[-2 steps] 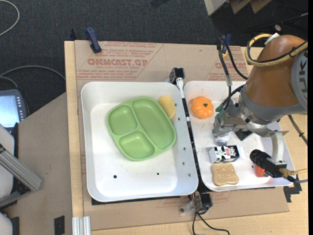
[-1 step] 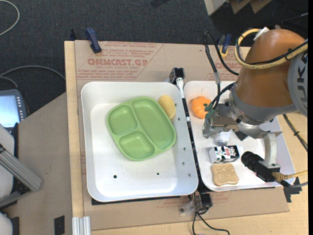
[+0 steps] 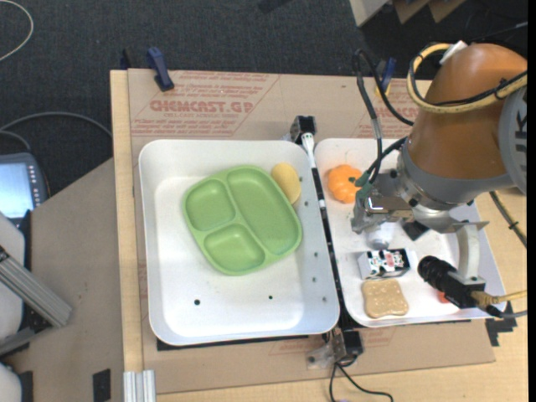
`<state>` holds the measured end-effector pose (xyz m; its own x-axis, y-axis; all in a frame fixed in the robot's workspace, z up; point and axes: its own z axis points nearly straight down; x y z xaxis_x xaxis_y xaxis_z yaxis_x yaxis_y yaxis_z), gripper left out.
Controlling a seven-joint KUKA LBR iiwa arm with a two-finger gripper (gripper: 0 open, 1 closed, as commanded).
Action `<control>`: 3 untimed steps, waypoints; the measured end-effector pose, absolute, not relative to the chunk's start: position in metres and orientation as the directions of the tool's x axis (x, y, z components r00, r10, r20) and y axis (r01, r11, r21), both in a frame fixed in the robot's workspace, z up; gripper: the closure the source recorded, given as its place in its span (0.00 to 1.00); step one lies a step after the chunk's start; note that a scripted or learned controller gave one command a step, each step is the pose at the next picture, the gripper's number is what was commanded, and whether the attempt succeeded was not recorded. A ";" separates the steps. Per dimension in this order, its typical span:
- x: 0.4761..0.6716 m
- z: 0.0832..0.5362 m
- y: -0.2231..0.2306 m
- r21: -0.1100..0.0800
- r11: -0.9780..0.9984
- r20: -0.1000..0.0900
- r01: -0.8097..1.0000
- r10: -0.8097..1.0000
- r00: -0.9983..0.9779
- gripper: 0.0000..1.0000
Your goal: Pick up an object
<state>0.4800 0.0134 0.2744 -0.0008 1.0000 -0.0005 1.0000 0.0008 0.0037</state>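
My gripper (image 3: 374, 224) hangs over the right bin (image 3: 423, 312), under the arm's big orange band. An orange ball-like fruit (image 3: 342, 183) lies just to its upper left, near the bin's far left corner. A small black and white packet (image 3: 383, 263) sits right below the gripper, toward the front. A tan slice of toast (image 3: 385, 298) lies at the bin's front edge. In the left bin (image 3: 167, 300) a green divided plate (image 3: 242, 220) lies flat, with a pale yellow rounded item (image 3: 287, 180) touching its far right rim.
A black divider bar (image 3: 318, 216) runs between the two bins. The arm's body covers the right bin's right half. Cardboard (image 3: 201, 99) lies beneath both bins, with a blue clamp (image 3: 159, 67) at its far left edge.
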 end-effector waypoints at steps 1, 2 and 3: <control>0.479 0.268 0.121 0.002 0.011 0.002 1.000 1.000 -0.011 1.00; 0.479 0.293 0.231 0.006 0.011 0.002 1.000 1.000 -0.011 1.00; 0.535 0.099 0.225 0.001 -0.001 0.002 1.000 1.000 0.001 1.00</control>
<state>0.5354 0.2251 0.0986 0.0007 1.0000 0.0018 1.0000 -0.0007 0.0013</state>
